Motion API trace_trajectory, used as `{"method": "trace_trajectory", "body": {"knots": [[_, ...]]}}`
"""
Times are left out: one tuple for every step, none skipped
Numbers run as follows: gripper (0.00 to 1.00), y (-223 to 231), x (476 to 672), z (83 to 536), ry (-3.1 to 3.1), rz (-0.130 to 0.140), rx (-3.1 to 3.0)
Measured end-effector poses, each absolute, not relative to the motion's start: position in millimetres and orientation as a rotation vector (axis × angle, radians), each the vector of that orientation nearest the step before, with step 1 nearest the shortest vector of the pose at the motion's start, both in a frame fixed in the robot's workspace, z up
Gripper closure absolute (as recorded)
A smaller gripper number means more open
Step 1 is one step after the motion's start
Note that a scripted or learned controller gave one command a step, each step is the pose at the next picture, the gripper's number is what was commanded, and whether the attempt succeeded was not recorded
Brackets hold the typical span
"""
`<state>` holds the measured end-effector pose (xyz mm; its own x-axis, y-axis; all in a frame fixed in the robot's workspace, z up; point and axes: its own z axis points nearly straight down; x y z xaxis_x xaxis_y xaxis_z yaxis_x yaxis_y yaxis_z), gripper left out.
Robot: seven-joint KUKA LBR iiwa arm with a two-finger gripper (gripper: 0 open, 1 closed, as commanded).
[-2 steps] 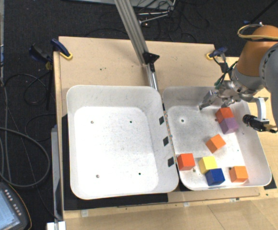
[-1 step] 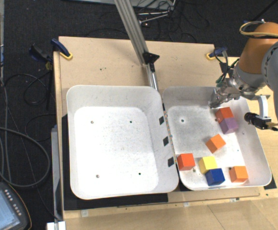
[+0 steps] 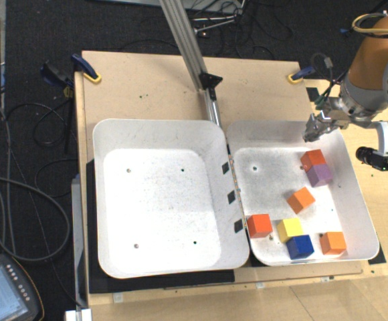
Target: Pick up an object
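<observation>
- Hand [image 3: 312,134] hangs over the right bin's [image 3: 354,179] far edge; its state I cannot tell.
- Right bin: four orange blocks [image 3: 302,199], one purple [image 3: 320,174], one yellow [image 3: 289,229], one blue [image 3: 300,246].

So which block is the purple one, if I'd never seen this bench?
Look at the right bin, the one that holds all the blocks. Near its far right side, just below the robot's hand, two blocks touch: an orange block and, right under it, the purple block. It is the only purple one; the rest are orange, yellow or blue.
</observation>
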<state>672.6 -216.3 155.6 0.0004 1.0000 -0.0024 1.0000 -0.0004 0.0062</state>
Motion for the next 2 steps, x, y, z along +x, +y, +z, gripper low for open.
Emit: {"method": "trace_trajectory", "body": {"knots": [[1.0,-215.2,670.6,200.0,2.217,0.005,2.217],[1.0,-215.4,672.4,254.8,2.218,0.007,2.213]]}}
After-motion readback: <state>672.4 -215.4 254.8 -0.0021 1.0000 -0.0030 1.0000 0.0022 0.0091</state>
